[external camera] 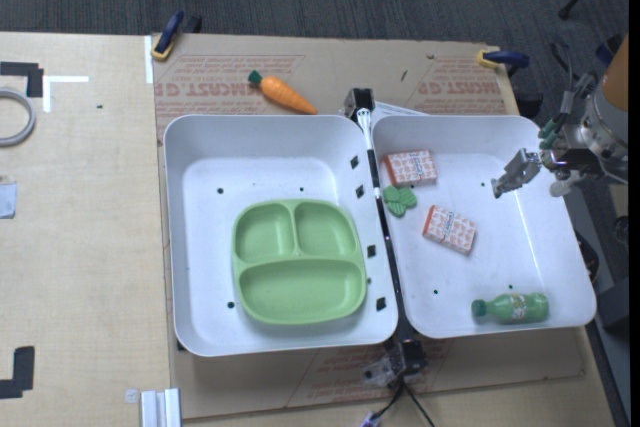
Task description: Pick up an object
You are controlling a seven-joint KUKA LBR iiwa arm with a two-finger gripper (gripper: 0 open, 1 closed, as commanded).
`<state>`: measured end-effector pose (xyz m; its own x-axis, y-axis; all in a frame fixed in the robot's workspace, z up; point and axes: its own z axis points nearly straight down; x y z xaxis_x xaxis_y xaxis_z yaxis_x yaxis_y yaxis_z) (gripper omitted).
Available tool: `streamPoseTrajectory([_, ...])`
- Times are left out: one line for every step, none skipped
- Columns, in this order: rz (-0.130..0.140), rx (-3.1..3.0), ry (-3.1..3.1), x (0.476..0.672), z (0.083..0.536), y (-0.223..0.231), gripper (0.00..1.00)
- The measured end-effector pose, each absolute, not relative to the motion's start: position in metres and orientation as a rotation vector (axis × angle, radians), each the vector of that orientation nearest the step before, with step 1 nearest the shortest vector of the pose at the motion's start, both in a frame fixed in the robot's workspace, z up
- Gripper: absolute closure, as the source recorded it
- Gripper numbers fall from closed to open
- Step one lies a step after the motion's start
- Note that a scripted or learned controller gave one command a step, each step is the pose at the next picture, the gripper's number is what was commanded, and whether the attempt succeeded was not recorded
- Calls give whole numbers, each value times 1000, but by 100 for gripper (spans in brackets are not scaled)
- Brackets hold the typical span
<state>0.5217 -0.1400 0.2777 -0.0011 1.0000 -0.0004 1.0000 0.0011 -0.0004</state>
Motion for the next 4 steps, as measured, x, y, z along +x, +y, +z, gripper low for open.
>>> streamPoseTrajectory([0, 2223, 2220, 499, 196, -80, 0])
streamPoseTrajectory([4, 2020, 2398, 548, 96, -103, 0])
streamPoseTrajectory([6, 2019, 2389, 550, 107, -105, 100])
streamPoseTrajectory([6, 2019, 2390, 550, 107, -105, 0])
